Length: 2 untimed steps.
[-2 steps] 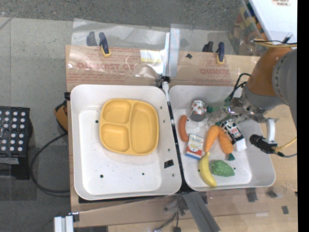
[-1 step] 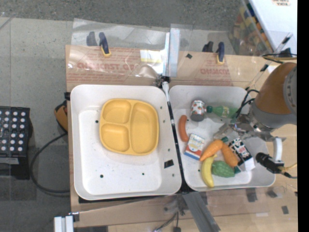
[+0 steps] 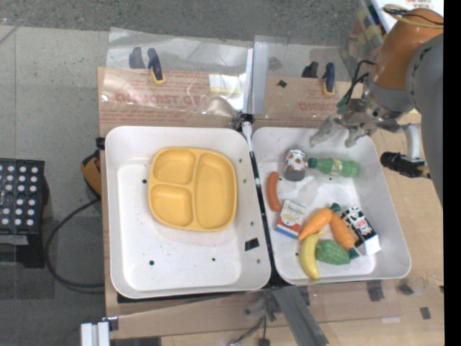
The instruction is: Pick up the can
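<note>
While the can [image 3: 294, 163] lies in the right bin [image 3: 389, 215] beside a green bottle [image 3: 334, 167], the gripper [image 3: 343, 130] hangs above the bin's far edge, fingers seemingly spread, holding nothing.

You see a speckled grey floor [image 3: 144, 6] behind the brown table [image 3: 180, 92], where blue clamps [image 3: 154, 65] pin clear plastic sheeting [image 3: 180, 49]. At left, a black perforated box [image 3: 21, 193] sits beside a black cable [image 3: 65, 244].
</note>
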Motion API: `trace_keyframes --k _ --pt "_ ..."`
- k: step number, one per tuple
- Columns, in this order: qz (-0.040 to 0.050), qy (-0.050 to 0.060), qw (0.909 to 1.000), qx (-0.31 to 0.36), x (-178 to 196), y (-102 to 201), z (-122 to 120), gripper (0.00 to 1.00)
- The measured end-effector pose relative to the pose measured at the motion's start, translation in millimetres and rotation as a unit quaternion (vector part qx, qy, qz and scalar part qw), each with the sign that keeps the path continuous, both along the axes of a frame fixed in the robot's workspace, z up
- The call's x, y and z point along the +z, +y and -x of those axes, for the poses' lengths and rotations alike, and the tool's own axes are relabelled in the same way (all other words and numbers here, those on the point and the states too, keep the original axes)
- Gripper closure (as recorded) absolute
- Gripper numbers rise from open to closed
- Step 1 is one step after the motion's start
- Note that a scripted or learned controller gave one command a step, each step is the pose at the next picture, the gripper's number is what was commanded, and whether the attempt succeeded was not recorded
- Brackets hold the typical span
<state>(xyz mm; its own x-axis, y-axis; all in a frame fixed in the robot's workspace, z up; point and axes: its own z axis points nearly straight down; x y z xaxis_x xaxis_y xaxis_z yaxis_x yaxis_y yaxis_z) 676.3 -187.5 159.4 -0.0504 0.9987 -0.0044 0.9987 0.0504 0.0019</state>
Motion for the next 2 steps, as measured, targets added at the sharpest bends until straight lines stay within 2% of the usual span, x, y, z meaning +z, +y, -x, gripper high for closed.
trace_keyframes --k 1,2 --pt "-0.001 0.002 0.9981 0.061 -67 54 11 0.0" --pt "0.0037 0.0 0.9964 0.085 -65 90 56 0.0"
